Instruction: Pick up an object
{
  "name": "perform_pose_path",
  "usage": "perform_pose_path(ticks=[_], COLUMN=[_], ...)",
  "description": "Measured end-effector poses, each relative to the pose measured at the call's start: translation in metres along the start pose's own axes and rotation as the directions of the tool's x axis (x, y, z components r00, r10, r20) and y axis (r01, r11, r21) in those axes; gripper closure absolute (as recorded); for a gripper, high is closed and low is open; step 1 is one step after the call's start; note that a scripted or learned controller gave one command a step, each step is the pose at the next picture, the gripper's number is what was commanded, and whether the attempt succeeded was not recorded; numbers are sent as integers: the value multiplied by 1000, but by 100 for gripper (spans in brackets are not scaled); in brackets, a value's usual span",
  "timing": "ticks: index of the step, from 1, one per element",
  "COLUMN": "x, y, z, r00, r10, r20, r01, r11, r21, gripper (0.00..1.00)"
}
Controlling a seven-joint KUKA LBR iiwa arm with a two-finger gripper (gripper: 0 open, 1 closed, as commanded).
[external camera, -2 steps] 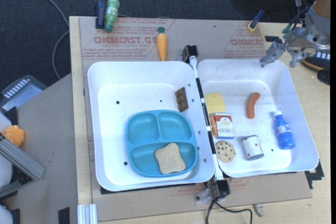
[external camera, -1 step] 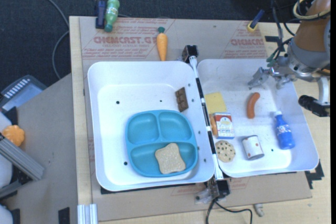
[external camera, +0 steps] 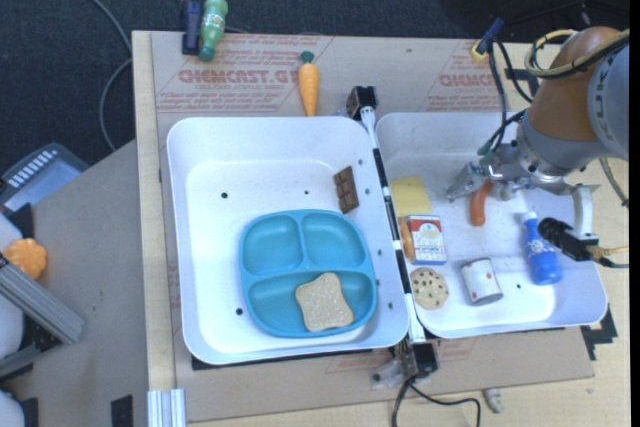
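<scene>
From the camera view, slanting down on the counter (external camera: 250,75): found low in the right bin (external camera: 500,320), near its far side, the claw (external camera: 484,183), set right over the upper end of an orange-red sausage (external camera: 479,208). Cannot tell whether spread, pressed together or pinching; too blurred and masked by the wrist. Cannot tell either whether touching the sausage or just above it.

Could go wrong in a few ways, judging from this:
- Might roll away on closing, being round and smooth, if caught off-centre near the tip.
- Might swing or drop out on lifting, if gripped only at one end.
- Might scrape the bin floor if sent too low.
- Little danger of snagging neighbours: blue bottle (external camera: 542,255) near on one side, yellow square (external camera: 410,193) and small carton (external camera: 426,238) on the other, all apart from the sausage; cookie (external camera: 430,288) and can (external camera: 482,281) further toward the near rim.

As for looks: short, slim, rounded at the ends, lying lengthwise away from the camera on bare white floor, bright against it. Probably light and a bit slick.

Well apart in the left bin (external camera: 200,215): blue plate (external camera: 262,250) with a bread slice (external camera: 323,302).
</scene>
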State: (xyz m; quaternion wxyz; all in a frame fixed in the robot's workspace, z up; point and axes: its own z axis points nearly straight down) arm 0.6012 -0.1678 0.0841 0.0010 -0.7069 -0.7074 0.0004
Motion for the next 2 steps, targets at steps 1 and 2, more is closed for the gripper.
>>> perform_pose_path(ticks=[1,2], x=[0,91], y=[1,12], z=[-11,-101], r00=[1000,1000], r10=[0,-1], r20=[1,0], r01=[0,1], r11=[1000,1000], r21=[-3,-4], gripper=[100,100])
